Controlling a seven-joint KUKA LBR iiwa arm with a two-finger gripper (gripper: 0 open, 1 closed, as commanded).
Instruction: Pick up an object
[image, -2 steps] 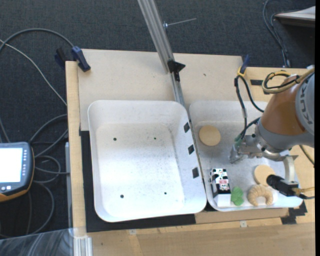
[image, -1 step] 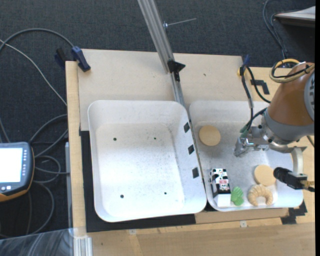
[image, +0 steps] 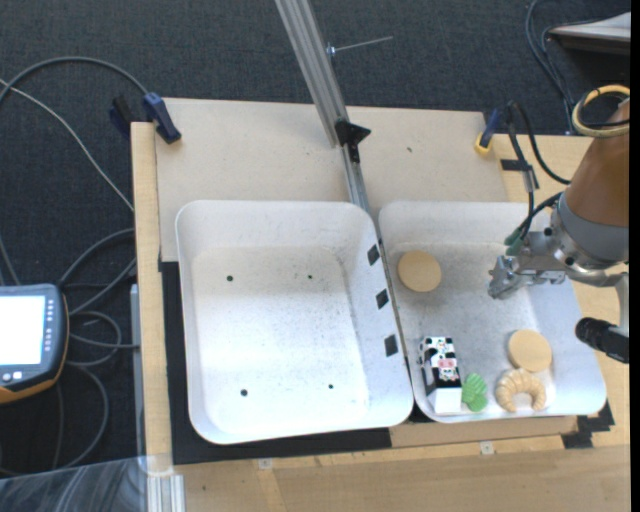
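Note:
The right bin (image: 470, 220) holds several small items. A round tan disc (image: 419, 271) lies near its left wall. A second tan disc (image: 529, 350) sits toward the front right, with a croissant-shaped pastry (image: 522, 390) just in front of it. A black-and-white patterned block (image: 438, 361), a green piece (image: 474, 391) and a white block (image: 447, 400) lie along the front edge. My gripper (image: 510, 275) hangs over the right half of this bin, behind the second disc and to the right of the first one. Nothing shows between its fingers.
The left bin (image: 200, 235) stands beside the right one, with black tabs on the shared wall. A metal pole (image: 320, 80) slants up from the bench's back. Blue clamps (image: 160, 115) grip the board's back corners. A handheld screen (image: 25, 335) lies off the bench at left.

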